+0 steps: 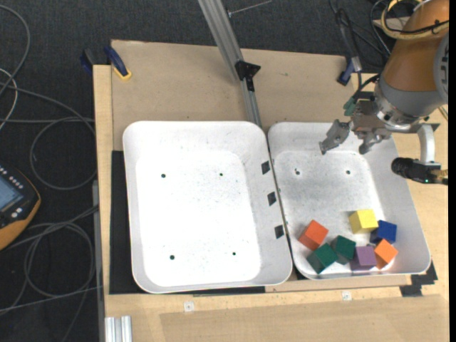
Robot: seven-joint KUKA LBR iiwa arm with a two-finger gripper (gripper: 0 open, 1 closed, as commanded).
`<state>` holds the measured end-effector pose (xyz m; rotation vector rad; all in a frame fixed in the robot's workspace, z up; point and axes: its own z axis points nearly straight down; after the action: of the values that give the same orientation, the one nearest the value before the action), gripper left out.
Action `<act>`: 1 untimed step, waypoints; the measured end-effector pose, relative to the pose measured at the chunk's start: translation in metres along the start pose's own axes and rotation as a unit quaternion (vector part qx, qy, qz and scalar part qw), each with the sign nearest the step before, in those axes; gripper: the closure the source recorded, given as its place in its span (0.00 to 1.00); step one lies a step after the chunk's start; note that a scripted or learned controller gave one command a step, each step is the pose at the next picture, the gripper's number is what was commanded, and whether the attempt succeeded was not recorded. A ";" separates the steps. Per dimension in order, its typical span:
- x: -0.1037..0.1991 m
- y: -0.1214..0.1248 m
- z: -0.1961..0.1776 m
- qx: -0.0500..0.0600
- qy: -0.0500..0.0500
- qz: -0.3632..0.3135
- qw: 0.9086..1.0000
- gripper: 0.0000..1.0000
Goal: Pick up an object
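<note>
Several small blocks lie clustered in the near corner of the right bin (399,191): a red-orange block (313,234), two dark green blocks (323,256) (345,248), a yellow block (364,219), a blue block (385,230), a purple block (365,256) and an orange block (385,251). My gripper (350,140) hangs over the far end of the right bin, well away from the blocks. Its two fingers are spread apart and nothing sits between them.
The left bin (142,212) lies beside the right one, with black clips (271,198) along the shared edge. A slanted metal pole (228,41) rises from the far bench. Blue clamps (117,63) (348,70) sit at the bench's far corners. Cables trail on the floor at left.
</note>
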<state>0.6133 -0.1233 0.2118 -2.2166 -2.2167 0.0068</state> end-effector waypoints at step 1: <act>0.002 0.002 0.043 -0.001 0.000 0.000 1.000 0.00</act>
<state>0.6146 -0.1216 0.1691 -2.2173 -2.2185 0.0051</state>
